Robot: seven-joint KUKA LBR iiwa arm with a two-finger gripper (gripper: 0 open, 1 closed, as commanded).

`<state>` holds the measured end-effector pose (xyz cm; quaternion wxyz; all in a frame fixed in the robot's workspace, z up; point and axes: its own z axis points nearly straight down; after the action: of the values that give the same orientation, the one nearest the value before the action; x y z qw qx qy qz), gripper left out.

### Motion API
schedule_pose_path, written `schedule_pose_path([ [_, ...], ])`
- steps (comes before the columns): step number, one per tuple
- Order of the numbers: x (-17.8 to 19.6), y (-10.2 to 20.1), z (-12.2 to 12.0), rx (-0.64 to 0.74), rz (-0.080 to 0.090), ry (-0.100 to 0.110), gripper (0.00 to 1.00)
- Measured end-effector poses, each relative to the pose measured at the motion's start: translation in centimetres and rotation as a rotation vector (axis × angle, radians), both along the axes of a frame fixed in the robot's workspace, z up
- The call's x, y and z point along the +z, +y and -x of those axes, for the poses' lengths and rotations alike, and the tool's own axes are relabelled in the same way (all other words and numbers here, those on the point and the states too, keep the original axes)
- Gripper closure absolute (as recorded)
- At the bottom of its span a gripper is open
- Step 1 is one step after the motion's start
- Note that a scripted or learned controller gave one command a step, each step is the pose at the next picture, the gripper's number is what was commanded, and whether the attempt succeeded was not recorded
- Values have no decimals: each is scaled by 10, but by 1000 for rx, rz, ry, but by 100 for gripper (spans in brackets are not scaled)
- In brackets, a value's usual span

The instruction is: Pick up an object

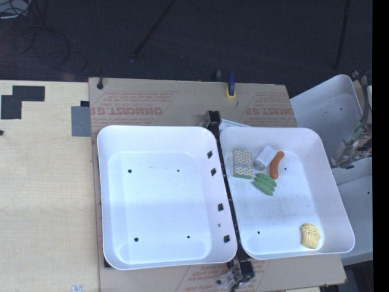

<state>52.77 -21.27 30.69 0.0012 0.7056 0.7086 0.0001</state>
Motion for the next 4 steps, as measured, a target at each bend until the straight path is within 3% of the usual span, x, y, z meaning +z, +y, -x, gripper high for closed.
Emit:
schedule_pose_path([
  [1,-54,0,55,-6,-5,10,100],
  [2,-7,-1,35,-3,0,-1,100],
  [3,-51,92,53,3,-7,11,100],
  [4,-53,-1,53,-12,2,4,100],
])
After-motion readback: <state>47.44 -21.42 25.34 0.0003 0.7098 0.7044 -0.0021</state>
